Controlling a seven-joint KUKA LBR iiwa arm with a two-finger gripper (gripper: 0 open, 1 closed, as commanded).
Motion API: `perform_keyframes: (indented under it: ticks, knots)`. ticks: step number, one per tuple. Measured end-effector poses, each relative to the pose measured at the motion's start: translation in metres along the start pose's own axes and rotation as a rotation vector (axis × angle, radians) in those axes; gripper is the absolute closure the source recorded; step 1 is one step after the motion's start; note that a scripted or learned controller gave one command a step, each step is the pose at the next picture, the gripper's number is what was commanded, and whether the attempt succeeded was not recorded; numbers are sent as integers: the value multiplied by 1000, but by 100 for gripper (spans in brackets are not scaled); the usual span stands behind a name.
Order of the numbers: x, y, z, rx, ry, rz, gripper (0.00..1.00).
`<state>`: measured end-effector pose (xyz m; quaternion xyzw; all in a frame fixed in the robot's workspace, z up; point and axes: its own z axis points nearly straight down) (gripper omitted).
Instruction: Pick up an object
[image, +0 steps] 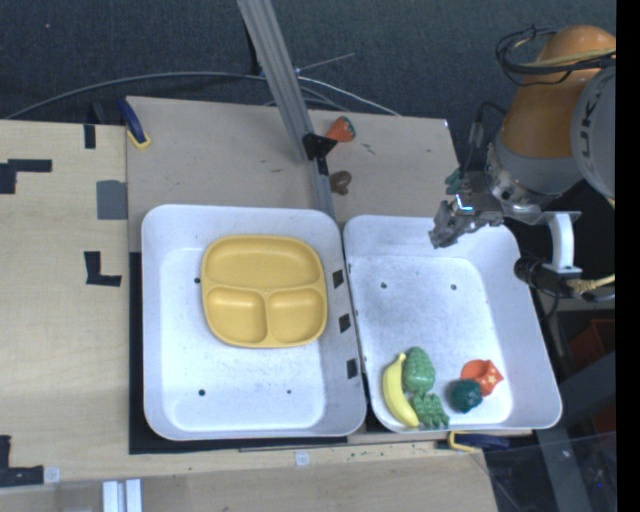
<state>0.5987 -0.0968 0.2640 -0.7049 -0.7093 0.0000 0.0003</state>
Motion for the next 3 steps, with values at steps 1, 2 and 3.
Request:
perform_keyframes:
  ticks: [1, 2, 3]
  knots:
    - [44, 27, 13, 1, 0, 1, 100]
    - [99, 36, 14, 1, 1, -1, 100]
    - [151, 49, 33, 2, 0, 0, 100]
